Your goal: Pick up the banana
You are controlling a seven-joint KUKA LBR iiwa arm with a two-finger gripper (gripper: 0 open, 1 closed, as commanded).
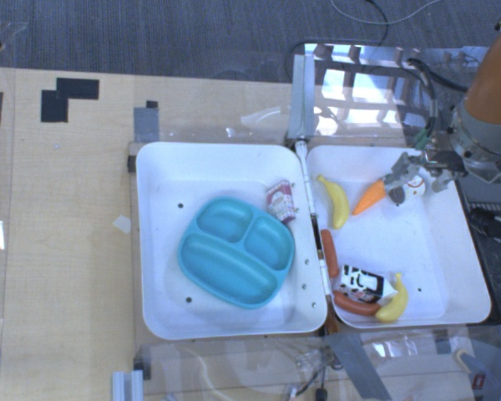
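Where the right bin [472, 303] comes nearest the camera, a small banana [393, 300] lies against a black-and-white packet [363, 281] and a red sausage [353, 304]; another sausage [328, 252] lies along the divider. In the left bin [154, 224] sits a blue sectioned plate [236, 251] beside a small wrapper [280, 200]. Farther back a larger banana [335, 200] lies near the divider, close to a carrot [369, 197]. Just beyond the carrot hangs the gripper [407, 182], fingers apart, gripping nothing

Bright, even light — glare on the metal frame [359, 65], slightly soft focus.
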